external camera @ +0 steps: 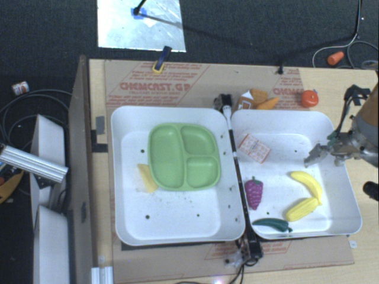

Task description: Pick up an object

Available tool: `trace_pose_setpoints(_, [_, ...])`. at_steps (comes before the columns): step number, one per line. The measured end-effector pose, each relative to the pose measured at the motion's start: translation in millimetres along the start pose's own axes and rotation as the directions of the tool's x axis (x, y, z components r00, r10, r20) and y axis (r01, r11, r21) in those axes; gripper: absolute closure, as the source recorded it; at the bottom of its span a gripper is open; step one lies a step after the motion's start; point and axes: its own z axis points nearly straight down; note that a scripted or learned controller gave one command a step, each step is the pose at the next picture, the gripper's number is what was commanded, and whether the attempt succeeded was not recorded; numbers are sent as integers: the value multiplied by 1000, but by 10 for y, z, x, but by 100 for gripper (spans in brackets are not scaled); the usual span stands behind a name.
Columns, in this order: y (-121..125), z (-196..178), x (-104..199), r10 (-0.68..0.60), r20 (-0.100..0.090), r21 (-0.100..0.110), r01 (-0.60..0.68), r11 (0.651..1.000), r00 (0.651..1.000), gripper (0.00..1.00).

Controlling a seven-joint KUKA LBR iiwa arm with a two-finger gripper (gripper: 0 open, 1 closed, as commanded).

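Over the right bin (340, 215) we see the gripper (312, 156) above the banana (308, 183) (fingers' state: we cannot tell).

Bench (177, 78) is a tan board with red CHEMCAST lettering, slightly skewed in frame. Two shallow white bins sit on it side by side, edges touching at the middle: left bin (127, 218), right bin (343, 209). Loose on the board behind the bins: yellow-and-blue clip (160, 60) near the far edge, small black part (224, 101) at the bins' junction, orange carrot-like piece (265, 102) beside a tan block (247, 104), red-orange ball (309, 98) toward the right. Cable bundle (246, 254) sits at the near edge by the bins' seam.
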Motion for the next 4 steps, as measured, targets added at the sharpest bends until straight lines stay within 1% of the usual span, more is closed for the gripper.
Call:
trace_pose_setpoints(1, [-25,513,-10,1,-1,2,-1,1000,1000,0])
trace_pose_setpoints(2, [-323,643,-13,2,-1,1,-2,1000,1000,0])
trace_pose_setpoints(3, [-296,523,-15,0,1,-4,0,1000,1000,100])
trace_pose_setpoints(4, [-298,528,-14,0,1,-4,0,1000,1000,0])
